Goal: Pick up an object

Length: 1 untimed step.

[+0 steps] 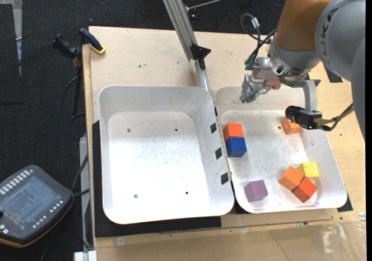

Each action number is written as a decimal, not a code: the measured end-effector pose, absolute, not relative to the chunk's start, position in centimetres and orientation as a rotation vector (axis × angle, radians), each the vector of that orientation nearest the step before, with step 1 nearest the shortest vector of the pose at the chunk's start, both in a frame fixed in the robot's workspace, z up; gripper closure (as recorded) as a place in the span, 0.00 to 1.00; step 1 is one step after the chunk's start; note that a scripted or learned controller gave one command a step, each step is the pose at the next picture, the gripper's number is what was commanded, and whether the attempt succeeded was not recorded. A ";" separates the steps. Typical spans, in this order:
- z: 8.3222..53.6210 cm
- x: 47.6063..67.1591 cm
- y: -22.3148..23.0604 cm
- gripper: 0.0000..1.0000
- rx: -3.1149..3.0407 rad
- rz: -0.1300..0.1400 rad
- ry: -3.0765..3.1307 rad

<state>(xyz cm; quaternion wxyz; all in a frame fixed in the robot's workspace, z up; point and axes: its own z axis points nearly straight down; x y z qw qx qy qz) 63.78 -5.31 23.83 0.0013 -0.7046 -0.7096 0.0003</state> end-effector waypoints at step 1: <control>23.5 61.5 -1.1 1.00 -2.212 0.001 -2.227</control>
